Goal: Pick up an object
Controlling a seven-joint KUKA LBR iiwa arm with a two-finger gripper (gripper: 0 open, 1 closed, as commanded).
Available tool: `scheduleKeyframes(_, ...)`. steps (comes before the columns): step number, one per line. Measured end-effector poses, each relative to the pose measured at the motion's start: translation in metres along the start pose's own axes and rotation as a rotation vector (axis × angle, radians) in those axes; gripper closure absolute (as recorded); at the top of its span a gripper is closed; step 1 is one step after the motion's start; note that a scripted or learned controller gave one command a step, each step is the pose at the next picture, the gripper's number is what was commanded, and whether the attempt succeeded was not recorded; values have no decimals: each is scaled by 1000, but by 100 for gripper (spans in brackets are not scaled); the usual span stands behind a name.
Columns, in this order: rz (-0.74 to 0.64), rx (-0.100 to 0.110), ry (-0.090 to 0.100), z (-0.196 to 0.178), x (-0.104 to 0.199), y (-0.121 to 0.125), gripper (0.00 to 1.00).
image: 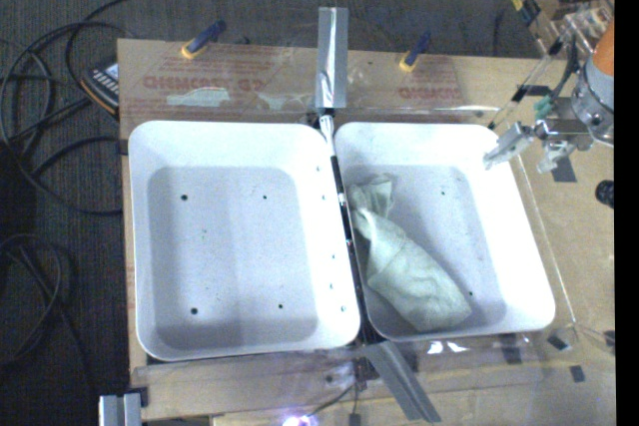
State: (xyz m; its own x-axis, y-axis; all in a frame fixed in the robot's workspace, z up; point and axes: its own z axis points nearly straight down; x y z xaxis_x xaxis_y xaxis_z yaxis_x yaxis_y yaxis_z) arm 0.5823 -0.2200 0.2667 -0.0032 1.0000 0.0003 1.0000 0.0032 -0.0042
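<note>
White bins: left bin (150, 175) and right bin (534, 264) side by side on surface (479, 80).
Cloth (404, 259): crumpled, pale, against right bin's left wall.
Tool (514, 143): above right bin's far right corner, apparently holding nothing.

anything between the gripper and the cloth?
Nothing in the camera view: bare white floor of the right bin separates the gripper, at the bin's upper right rim, from the cloth.

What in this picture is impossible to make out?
- Arm: cut off by the camera view's right edge.
- Gripper: fingers too small and blurred to tell open or shut.
- Cloth in the right bin: crumpled, its underside hidden.
- Printing on the board: faded, unreadable.
</note>
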Motion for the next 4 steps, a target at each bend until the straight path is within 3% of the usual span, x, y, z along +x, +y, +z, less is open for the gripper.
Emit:
scheduleKeyframes(1, -64, -7, 6, 167, 4, -18, 0)
scheduleKeyframes(2, -120, -18, 4, 175, 6, 41, 0)
scheduleKeyframes(3, -168, -13, -5, 177, 64, 91, 0)
scheduleKeyframes(4, -118, -2, -3, 118, 0, 55, 0)
